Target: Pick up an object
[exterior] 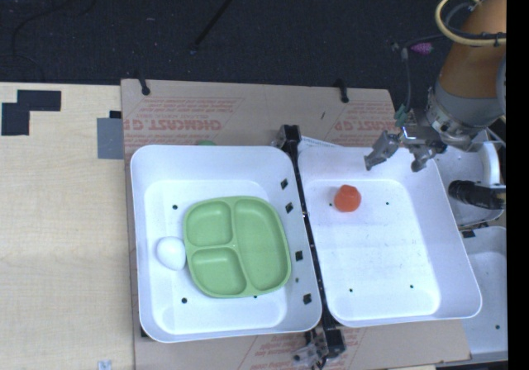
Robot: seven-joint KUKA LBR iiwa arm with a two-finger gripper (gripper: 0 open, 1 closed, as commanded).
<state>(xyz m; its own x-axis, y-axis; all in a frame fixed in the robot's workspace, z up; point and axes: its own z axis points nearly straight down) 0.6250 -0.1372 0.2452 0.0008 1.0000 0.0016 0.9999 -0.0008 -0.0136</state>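
Note:
A small red-orange object (347, 198) lies in the right bin (450, 277), near its far left part. A white egg-shaped object (171, 253) rests in the left bin (157, 178) beside a green divided plate (236, 245). My gripper (402, 152) hangs over the far edge of the right bin, up and to the right of the red object. Its two fingers are spread apart with nothing between them.
The two bins sit on a cardboard sheet (248, 112) over a wooden bench (58, 220). A black divider (302, 228) runs between the bins. Cables and robot hardware (479, 191) stand by the right bin's right side.

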